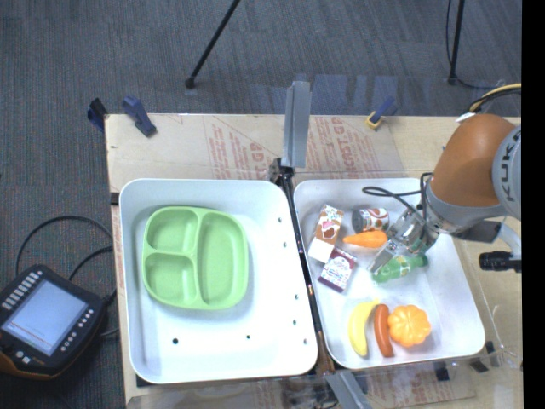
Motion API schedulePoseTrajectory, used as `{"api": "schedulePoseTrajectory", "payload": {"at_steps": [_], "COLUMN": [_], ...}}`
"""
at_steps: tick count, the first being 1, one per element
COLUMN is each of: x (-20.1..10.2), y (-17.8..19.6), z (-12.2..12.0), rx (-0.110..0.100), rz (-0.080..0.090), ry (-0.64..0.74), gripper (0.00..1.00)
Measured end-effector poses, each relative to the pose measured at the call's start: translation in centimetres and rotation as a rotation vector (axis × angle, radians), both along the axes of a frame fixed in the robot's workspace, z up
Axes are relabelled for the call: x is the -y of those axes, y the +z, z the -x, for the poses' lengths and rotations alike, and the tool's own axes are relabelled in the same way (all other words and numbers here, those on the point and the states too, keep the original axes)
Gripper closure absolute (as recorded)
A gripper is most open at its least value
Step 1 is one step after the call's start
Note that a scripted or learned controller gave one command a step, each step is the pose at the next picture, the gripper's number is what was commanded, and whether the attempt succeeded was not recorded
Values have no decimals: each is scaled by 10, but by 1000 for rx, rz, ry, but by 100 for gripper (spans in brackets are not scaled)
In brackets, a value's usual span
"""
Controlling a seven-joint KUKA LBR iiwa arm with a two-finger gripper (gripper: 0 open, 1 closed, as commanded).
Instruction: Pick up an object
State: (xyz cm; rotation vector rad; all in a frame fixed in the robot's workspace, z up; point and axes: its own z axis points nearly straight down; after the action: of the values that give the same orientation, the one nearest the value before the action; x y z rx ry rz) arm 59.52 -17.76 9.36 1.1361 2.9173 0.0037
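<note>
My gripper (402, 247) reaches in from the right and sits low in the right bin (460, 313). It is right over a green bottle-like object (400, 267) that lies just below it, and touches or nearly touches it. An orange carrot (366, 239) lies just left of the gripper. A small can (371, 219) stands behind the carrot. Further left are a small carton (327, 226) and a purple box (338, 270). At the bin's front lie a banana (360, 327), a red sausage (383, 330) and an orange pumpkin (409, 325).
The left bin (153, 348) holds a green divided plate (197, 256). A grey upright post (297, 135) stands behind the seam between the bins. Blue and yellow clamps grip the bench's back edge. A teach pendant (43, 318) lies on the floor at left.
</note>
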Motion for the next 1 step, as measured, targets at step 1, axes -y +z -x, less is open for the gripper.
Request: {"api": "schedulePoseTrajectory", "payload": {"at_steps": [1], "x": [-25], "y": [35], "z": [-36], "rx": [-8], "rz": [-2], "ry": [191], "gripper": [0]}}
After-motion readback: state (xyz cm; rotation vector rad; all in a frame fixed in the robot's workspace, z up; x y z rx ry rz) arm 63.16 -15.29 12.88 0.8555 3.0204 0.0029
